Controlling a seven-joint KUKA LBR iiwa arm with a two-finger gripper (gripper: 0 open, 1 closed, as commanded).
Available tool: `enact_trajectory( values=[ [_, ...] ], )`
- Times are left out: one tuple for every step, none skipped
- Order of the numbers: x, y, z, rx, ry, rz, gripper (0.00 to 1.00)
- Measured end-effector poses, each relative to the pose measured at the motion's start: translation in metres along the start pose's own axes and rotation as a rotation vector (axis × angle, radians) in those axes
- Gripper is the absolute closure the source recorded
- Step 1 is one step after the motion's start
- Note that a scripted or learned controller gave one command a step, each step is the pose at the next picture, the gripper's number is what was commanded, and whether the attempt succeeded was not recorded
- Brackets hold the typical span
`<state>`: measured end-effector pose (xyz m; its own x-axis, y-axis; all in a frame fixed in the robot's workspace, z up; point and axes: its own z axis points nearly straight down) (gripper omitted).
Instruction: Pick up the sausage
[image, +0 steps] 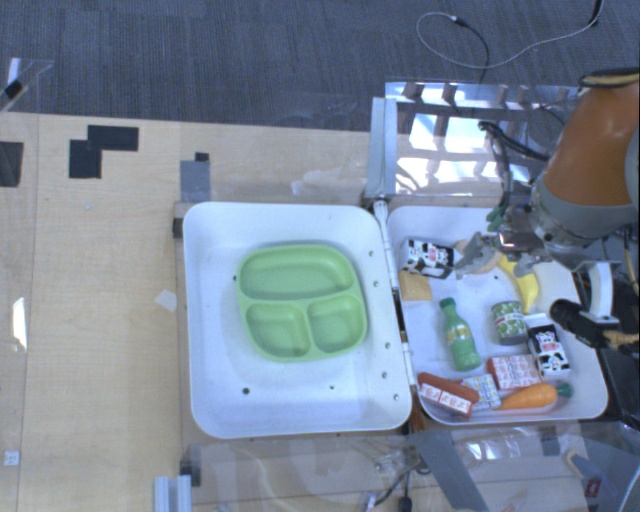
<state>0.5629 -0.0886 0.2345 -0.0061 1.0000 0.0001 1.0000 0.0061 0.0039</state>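
Observation:
The sausage (447, 393) is a red-brown link with a label, lying at the front left corner of the right bin (597, 398). My gripper (499, 243) hangs over the back half of that bin, beneath the grey wrist and its orange band. It is well behind the sausage and a little to its right, close to a banana (526, 287) and a cow-patterned carton (428, 257). Nothing shows held in it.
The right bin also holds a green bottle (461, 336), a small can (508, 322), a second cow-patterned carton (549, 351), a red-and-white box (515, 371), a carrot (526, 398) and a yellow cracker (415, 288). A green divided plate (300, 301) lies in the left bin (212, 330).

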Motion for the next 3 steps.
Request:
enact_trajectory(
  values=[
    [0.003, -0.071, 0.124, 0.002, 0.0, -0.154, 0.0],
    [0.002, -0.073, 0.144, -0.007, -0.001, -0.213, 0.0],
    [0.003, -0.069, 0.132, -0.016, -0.001, -0.215, 1.0]
  ],
)
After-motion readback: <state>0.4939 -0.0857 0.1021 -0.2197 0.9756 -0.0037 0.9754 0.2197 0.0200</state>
